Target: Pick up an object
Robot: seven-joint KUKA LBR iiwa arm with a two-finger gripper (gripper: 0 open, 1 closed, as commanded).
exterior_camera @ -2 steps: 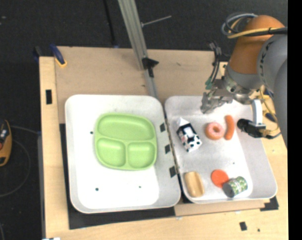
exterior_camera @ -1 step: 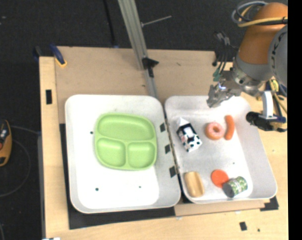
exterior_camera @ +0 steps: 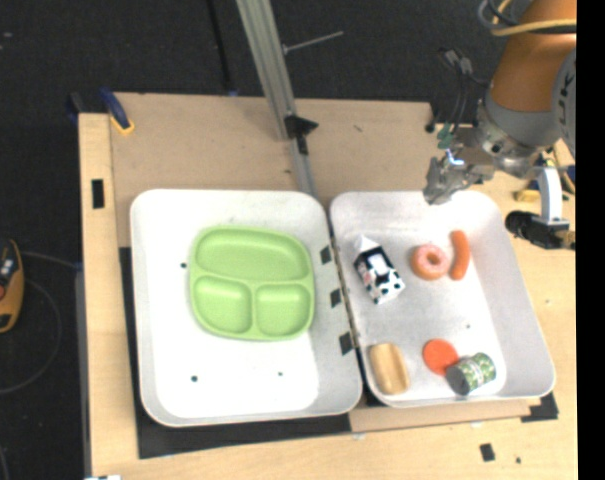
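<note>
The gripper (exterior_camera: 440,190) hangs over the back rim of the right bin (exterior_camera: 522,313), its state impossible to tell and nothing visibly held. In that bin lie a cow-patterned carton (exterior_camera: 378,271), a pink doughnut (exterior_camera: 431,261), a sausage (exterior_camera: 460,253), a bread roll (exterior_camera: 387,366), an orange disc (exterior_camera: 439,354) and a green can (exterior_camera: 472,373). A green divided plate (exterior_camera: 252,283) sits in the left bin (exterior_camera: 162,368) on the desk (exterior_camera: 182,138).

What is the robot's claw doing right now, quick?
Gripper: above the right bin's far edge, nothing seen in it; open or closed cannot be told.
</note>
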